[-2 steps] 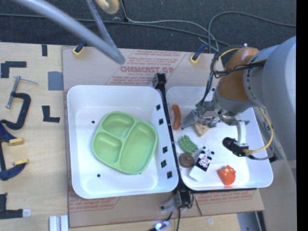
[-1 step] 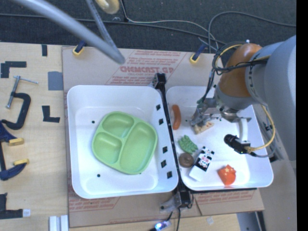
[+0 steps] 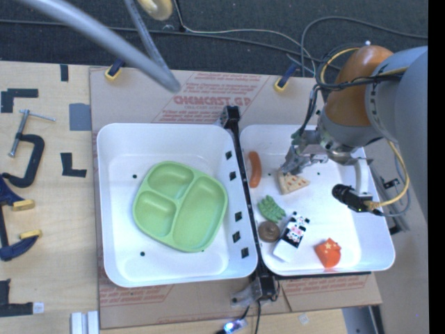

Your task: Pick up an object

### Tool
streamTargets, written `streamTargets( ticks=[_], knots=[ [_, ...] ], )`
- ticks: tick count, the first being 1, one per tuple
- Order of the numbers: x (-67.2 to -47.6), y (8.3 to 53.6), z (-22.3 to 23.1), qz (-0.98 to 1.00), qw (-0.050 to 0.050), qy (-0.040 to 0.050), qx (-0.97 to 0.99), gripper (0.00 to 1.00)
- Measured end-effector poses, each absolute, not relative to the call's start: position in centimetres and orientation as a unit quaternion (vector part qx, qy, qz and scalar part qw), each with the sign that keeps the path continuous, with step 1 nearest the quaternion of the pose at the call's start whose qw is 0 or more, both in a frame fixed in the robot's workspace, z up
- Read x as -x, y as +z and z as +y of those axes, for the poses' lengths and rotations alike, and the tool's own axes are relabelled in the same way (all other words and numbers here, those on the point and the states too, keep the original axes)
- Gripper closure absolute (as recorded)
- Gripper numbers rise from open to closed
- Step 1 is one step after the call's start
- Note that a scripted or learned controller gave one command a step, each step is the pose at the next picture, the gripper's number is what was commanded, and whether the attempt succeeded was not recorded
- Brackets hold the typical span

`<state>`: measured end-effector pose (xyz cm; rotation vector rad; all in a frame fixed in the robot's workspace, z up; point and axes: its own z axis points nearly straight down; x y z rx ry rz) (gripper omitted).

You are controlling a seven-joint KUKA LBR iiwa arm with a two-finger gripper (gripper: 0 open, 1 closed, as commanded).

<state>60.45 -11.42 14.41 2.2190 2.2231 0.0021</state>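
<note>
On the cardboard-topped bench, the right bin (image 3: 381, 255) holds a cheese wedge (image 3: 293, 182) toward 11 o'clock; the gripper (image 3: 295, 163) hangs just above it, touching or nearly so, its grip impossible to tell

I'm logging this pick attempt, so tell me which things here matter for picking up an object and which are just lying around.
Belongs to the job:
gripper
cheese wedge
sausage
green toy
brown round piece
cow-print carton
red toy
right bin

Lying about:
green divided plate
left bin
black clamp
</note>
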Motion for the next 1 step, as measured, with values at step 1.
streamTargets(
  ticks=[1],
  knots=[
    [-60.71, 20.76, -11.33, 0.708, 0.002, 0.0014, -0.707, 1.00]
  ],
)
